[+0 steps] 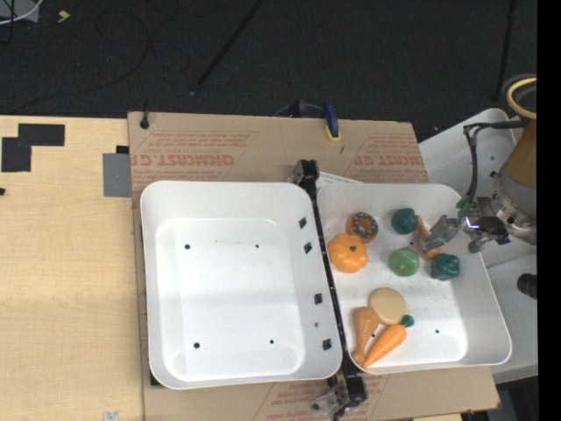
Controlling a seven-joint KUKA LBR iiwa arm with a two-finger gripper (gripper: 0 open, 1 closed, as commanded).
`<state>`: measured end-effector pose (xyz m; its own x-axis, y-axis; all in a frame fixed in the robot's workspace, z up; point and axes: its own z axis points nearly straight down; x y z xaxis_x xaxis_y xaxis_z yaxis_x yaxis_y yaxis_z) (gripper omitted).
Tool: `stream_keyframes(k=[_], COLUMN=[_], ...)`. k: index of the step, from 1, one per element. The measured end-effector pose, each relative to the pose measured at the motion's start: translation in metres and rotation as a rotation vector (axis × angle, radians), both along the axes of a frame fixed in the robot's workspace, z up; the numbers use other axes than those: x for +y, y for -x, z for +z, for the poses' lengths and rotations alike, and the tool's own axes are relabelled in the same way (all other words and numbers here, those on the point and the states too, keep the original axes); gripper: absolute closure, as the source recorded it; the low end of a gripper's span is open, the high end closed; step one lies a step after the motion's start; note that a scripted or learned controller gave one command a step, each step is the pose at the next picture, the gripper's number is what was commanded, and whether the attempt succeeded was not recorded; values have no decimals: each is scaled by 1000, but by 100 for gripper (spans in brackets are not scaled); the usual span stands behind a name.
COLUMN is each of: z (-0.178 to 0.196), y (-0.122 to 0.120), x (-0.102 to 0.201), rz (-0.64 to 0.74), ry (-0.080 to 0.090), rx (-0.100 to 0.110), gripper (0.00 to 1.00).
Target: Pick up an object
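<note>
Gripper (436,235) hangs low over the right bin (478,340), near green balls (404,260); finger state unclear.

arm: from right, low | gripper (441,235): tilted leftward

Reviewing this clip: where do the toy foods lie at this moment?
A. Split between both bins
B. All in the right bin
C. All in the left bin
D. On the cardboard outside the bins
B: the pumpkin, doughnut, carrot and green pieces all sit in the right bin.
</note>
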<state>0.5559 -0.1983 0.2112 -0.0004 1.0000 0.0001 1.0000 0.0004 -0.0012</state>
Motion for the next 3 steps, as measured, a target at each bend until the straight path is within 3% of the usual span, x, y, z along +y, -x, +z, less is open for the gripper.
stream_keyframes(k=[1,2,3], z=[-127,-123,-113], y=[6,-63,-59], x=[76,23,24], rz=[5,3,4], ry=[-5,2,-1], rx=[9,-5,2], gripper=[0,0,100])
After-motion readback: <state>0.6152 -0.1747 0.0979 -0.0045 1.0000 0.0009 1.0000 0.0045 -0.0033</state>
